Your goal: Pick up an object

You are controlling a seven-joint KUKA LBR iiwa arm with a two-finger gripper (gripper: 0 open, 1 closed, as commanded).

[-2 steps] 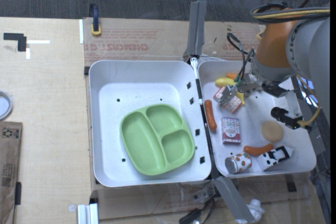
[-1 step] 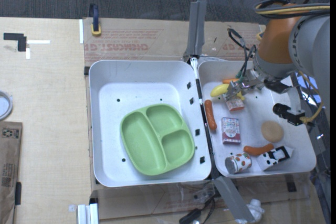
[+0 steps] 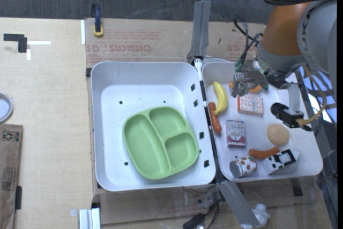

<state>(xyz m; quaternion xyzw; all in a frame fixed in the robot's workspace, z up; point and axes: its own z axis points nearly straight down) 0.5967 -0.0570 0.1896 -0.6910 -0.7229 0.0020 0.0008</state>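
The arm is showing a smooth grey shell with a broad orange band above the wrist. Black cables are looping over its top, one edged in yellow, and thinner dark wires are trailing down to the small dark gripper, a cluttered metal assembly.

Single fixed overhead camera, angled down, both bins visible

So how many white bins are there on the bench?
2. The left bin holds the green divided plate. The right bin sits right beside it, holding the toy food, with the gripper over its far end. None looks hidden.
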